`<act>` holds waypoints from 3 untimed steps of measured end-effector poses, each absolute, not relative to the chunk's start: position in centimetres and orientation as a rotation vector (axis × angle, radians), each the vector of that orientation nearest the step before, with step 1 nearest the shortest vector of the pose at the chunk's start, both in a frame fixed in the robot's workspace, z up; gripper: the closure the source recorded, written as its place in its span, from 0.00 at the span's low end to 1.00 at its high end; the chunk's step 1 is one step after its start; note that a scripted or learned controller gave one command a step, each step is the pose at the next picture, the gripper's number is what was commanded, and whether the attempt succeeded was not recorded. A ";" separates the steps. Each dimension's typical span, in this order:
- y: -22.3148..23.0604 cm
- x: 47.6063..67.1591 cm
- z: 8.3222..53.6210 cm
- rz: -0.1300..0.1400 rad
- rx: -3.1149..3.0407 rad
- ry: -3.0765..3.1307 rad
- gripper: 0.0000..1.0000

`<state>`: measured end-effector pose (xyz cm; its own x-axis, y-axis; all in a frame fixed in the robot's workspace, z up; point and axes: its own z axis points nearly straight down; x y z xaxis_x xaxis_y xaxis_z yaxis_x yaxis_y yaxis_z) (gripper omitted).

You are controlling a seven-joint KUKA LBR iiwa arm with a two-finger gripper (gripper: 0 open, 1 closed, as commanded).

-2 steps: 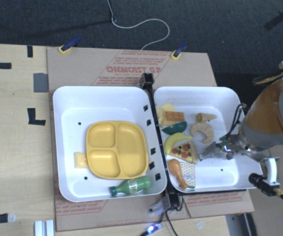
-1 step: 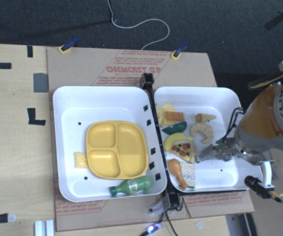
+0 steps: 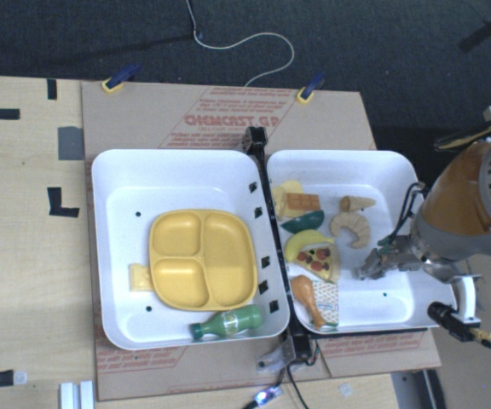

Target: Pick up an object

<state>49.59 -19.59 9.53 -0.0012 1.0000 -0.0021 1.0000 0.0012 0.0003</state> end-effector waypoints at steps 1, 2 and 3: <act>-18.9 50.5 15.1 0.003 2.217 2.222 1.00; -18.5 50.5 19.4 0.002 2.218 2.222 1.00; -18.5 50.6 22.6 0.001 2.218 2.223 1.00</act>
<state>50.57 -18.47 22.60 -0.0021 1.0000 -0.0006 1.0000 0.0021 0.0015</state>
